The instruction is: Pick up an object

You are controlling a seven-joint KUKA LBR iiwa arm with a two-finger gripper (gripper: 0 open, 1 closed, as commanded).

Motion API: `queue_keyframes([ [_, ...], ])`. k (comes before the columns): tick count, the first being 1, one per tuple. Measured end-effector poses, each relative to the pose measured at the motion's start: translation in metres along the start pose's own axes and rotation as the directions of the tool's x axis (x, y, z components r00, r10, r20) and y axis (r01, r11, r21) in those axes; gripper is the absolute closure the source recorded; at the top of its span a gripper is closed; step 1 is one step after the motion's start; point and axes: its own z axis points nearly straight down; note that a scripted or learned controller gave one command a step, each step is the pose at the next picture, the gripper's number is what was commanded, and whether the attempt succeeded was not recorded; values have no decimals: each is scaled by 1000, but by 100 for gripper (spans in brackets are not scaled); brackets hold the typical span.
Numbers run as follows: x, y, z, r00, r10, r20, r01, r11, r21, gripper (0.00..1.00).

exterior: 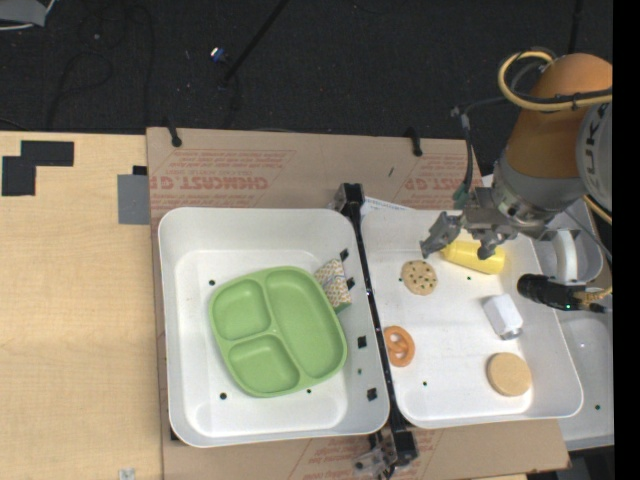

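Yellow block (478,257) sits half hidden beneath the gripper (466,236) in the right bin (570,398)

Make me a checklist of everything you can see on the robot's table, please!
Surface: two white bins side by side on cardboard.
Job's things: yellow block, chocolate-chip cookie, pretzel, white cylinder, tan round disc in the right bin.
Clutter: green divided plate and a patterned piece in the left bin.
Grippers: claw low over the yellow block, holding nothing seen.
Cables: yellow loop on the arm; dark cords behind.
Surroundings: wooden bench, black backdrop.
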Motion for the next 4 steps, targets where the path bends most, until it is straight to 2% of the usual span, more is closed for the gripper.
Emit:
queue_keyframes([
  [1, 0, 3, -8, 1000, -2, 2, 2, 1000, -14, 0],
  [2, 6, -2, 38, 1000, -1, 0, 1, 1000, -8, 0],
  [3, 5, 8, 91, 1000, -1, 1, 1, 1000, -8, 0],
  [4, 6, 8, 132, 1000, 1, 1, -1, 1000, -9, 0],
])
